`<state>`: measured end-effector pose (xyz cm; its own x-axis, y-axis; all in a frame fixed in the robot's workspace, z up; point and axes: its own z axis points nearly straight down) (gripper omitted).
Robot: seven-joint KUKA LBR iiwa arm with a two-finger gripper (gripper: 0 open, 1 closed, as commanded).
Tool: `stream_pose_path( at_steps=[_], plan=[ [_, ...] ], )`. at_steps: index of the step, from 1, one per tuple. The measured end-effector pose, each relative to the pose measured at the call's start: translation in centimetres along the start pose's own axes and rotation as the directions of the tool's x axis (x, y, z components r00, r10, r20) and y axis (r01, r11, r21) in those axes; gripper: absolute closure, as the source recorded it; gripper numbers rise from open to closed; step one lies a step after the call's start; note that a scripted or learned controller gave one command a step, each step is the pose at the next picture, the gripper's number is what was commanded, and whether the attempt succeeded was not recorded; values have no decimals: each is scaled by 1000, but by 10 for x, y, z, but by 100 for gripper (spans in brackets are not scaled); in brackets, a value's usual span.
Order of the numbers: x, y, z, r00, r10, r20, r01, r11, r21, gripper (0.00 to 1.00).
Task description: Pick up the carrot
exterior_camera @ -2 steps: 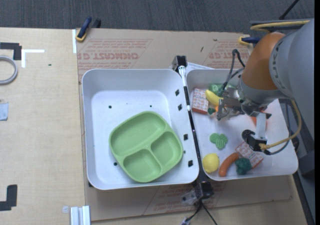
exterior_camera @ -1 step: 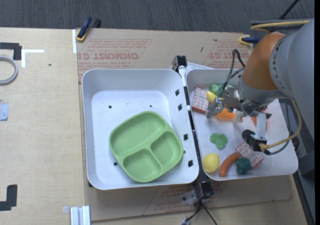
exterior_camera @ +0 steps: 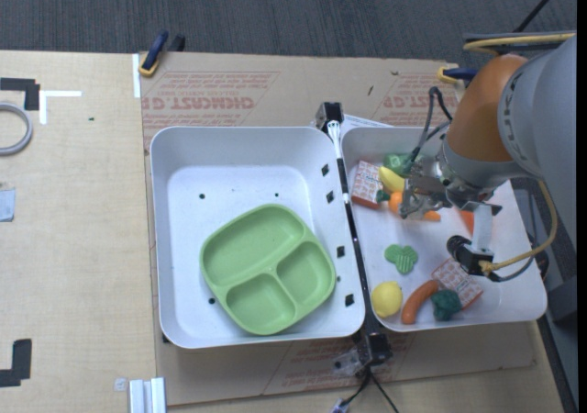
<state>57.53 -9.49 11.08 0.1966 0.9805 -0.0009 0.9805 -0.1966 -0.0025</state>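
Beneath both bins (exterior_camera: 174,246), cardboard (exterior_camera: 211,94) prints mirrored, hardly legible red lettering.

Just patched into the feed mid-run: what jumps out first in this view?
The grey arm with its orange band fills the right, its gripper low among the toy food in the right bin. A green divided plate lies alone in the left bin. An orange carrot sits near the right bin's front edge.

Matt green plastic tray (exterior_camera: 267,268), smooth white bins (exterior_camera: 183,163).
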Motion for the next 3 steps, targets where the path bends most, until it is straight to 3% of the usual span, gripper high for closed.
stream_pose_path(
  at_steps=[1,2,3],
  plan=[
    [0,8,19,954,300,0,-300,954,-1,100],
    [0,8,19,954,300,0,-300,954,-1,0],
    [0,8,10,955,298,1,-298,955,1,100]
  ],
)
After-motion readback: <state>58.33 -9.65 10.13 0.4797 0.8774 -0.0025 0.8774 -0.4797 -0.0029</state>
